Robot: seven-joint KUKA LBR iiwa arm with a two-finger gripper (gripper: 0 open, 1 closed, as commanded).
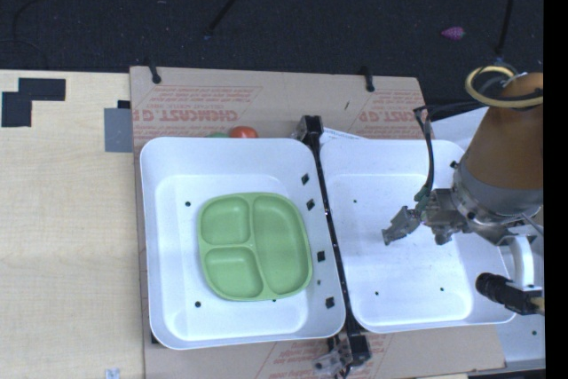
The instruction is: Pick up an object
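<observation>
The gripper [399,226] hovered over the right bin [404,311], its spread not discernible; the green divided plate [256,246] lay well to its left in the left bin [169,191] — a low, flat rim might slip any pinch.

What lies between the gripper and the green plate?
In the camera view, bare white floor of the right bin, then the black divider where the two bins meet, separate the gripper from the green plate in the left bin.
</observation>
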